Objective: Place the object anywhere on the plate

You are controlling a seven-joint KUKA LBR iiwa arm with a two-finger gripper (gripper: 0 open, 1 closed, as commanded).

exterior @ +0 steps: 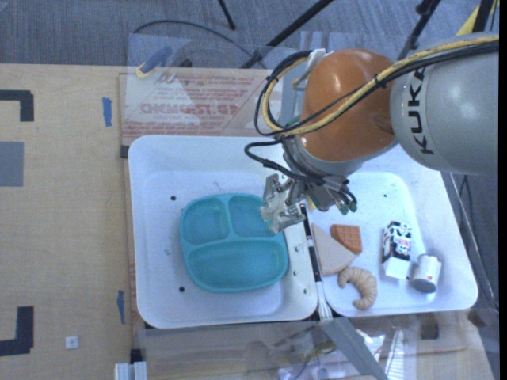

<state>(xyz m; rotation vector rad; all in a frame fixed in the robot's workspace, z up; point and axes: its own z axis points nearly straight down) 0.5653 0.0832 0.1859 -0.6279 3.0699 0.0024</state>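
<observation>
A teal plate [230, 248] with three compartments lies in the left bin [154, 212]. My gripper [279, 209] hangs under the orange wrist band, just over the plate's upper right rim, by the wall between the two bins. Whether anything is in it is hidden by the wrist and cables. In the right bin [451, 291] lie a pale bread wedge [331, 250], an orange-brown slice [347, 237], a croissant [359, 286], a small black-and-white carton [396, 249] and a silver can [425, 273].
The arm's large grey and orange body [356, 109] covers the back of the right bin. A clear sheet with red print [190, 105] lies behind the left bin. Wooden bench top [59, 212] stretches to the left.
</observation>
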